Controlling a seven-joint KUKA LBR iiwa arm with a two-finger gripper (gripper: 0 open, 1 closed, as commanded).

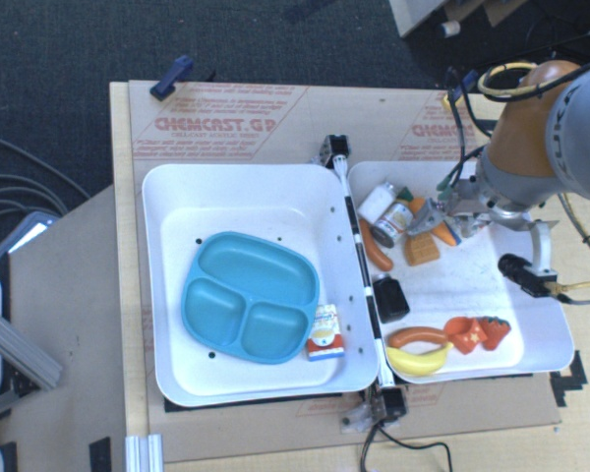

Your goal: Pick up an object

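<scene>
The right bin (pixel 531 347) holds several toy foods. A white bottle (pixel 377 203) and a small can (pixel 395 222) lie at its far left. Beside them are an orange hot dog (pixel 376 251), a tan waffle square (pixel 422 250) and an orange carrot piece (pixel 443 232). My gripper (pixel 441 214) hangs low over the carrot piece and the waffle, just right of the can. Nearer the front lie a black block (pixel 389 299), a sausage (pixel 418 337), a banana (pixel 418 361) and a red strawberry-like piece (pixel 477 332).
The left bin (pixel 167 264) holds a blue divided plate (pixel 251 296) and a small printed carton (pixel 324 330) at the plate's right. A black clip (pixel 335 148) sits on the divider between the bins. The grey and orange arm (pixel 536 136) crosses the right bin's far corner.
</scene>
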